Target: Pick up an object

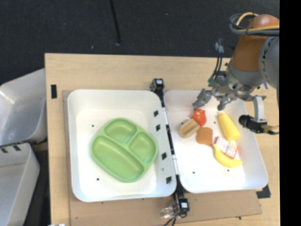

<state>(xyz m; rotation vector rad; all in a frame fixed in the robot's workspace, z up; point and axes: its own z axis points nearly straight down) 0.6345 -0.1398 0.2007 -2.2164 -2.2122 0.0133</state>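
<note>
My gripper (212, 103) hangs over the far part of the right bin (197, 173), its two fingers spread open with nothing between them. Just below it lies a red tomato-like piece (200, 117). Beside that are a hot dog bun (187, 127) to the left and a round brown cookie (204, 136) below. A yellow corn-like piece (228, 125) lies to the right, and a banana (227, 158) with a red-and-white packet (226, 146) on it sits nearer the front.
The left bin (80, 173) holds a green divided plate (124, 149). A black divider with clips (165, 131) runs between the bins. The orange-banded arm (251, 46) leans in from the upper right. Grey boxes (19, 107) stand left of the bench.
</note>
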